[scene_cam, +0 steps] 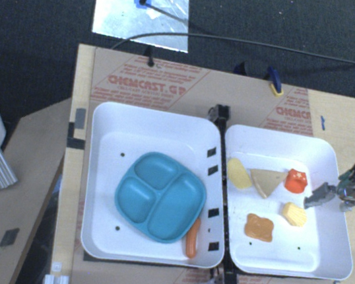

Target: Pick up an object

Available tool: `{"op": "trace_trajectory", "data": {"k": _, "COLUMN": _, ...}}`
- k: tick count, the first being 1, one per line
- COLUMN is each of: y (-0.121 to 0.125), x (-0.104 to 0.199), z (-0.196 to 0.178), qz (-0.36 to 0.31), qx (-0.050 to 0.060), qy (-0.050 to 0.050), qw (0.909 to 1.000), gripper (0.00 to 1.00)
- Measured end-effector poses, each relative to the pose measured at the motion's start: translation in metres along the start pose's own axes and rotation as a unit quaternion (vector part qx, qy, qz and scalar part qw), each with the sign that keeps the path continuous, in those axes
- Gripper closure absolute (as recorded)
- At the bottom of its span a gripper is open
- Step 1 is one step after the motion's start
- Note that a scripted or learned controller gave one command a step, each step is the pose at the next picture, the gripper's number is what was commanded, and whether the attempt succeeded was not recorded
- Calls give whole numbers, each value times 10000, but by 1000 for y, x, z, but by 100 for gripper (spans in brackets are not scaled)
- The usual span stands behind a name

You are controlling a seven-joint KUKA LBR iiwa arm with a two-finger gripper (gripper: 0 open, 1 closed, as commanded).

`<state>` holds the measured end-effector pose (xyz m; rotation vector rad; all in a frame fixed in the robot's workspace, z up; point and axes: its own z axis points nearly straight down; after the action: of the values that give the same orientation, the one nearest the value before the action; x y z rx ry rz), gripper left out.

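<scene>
In the camera view we see the gripper [316, 195] at the right edge of the right bin [332, 259], low over its right wall, with the arm coming in from the right. The dark fingers point to the left into the bin; how wide they stand we cannot tell, and we see no object between them. The nearest object is the small yellow block [295, 214], which lies just beside the fingers, a little below and to the left of them in the picture; its long axis runs slightly slanted from upper left to lower right. The red toy piece [296, 181] is also near, up and to the left of the fingers. We judge that the coming move is a short one to the left and down onto one of these two. Further left lie one beige wedge [264, 182], one yellow oval piece [240, 174] and one orange-brown piece [259, 227], so the right bin holds five objects. The left bin [114, 141] holds one blue divided plate [160, 196] and one orange sausage-like toy [192, 237], lying lengthwise beside the plate. The desk [193, 84] carries both bins.
</scene>
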<state>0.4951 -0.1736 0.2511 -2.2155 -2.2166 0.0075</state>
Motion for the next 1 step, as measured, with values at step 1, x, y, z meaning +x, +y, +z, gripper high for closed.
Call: {"op": "trace_trajectory", "data": {"k": 1, "y": 2, "x": 0, "z": -5, "qz": -16, "qx": -50, "qy": -13, "qw": 10000, "gripper": 0}}
